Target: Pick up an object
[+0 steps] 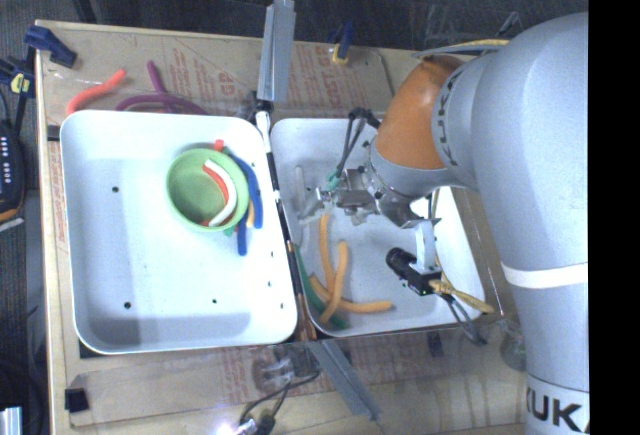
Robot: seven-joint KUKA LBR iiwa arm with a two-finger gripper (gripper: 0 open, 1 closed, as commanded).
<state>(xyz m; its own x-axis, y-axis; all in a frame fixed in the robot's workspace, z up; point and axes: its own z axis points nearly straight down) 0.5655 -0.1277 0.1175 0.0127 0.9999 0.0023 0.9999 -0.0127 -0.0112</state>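
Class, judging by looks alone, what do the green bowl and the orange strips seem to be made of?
Bowl: likely matte plastic, with uniform green colour and a thick smooth rim. Orange strips: probably soft rubber or foam, since they lie bent and curved.

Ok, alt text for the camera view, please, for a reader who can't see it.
A grey arm with an orange band reaches from the right over the right bin, which holds orange strips. The left bin holds a green bowl with a blue strip beside it.
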